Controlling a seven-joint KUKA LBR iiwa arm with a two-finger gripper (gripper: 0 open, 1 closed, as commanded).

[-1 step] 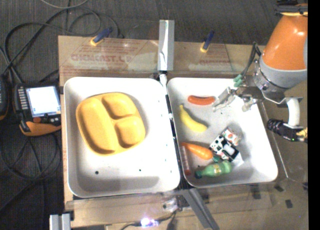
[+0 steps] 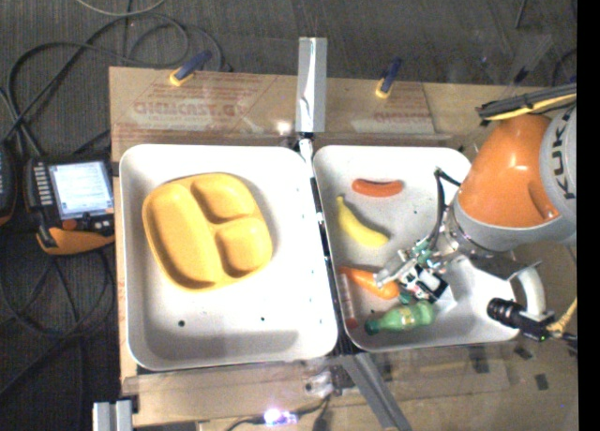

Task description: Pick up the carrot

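Note:
The carrot (image 2: pixel 364 280) is orange and lies flat near the front left of the right bin (image 2: pixel 450 162), pointing left to right. My gripper (image 2: pixel 405 276) is down low at the carrot's right end, right against it or just above it. The grey arm with its orange band (image 2: pixel 511 181) comes in from the right over the bin's right side and hides that part of the floor.
A yellow banana (image 2: pixel 360 223) lies just behind the carrot, and a red sausage (image 2: pixel 378 186) sits further back. A green bottle (image 2: pixel 403 317) lies right in front of the gripper. The left bin (image 2: pixel 159 326) holds a yellow divided plate (image 2: pixel 208 229).

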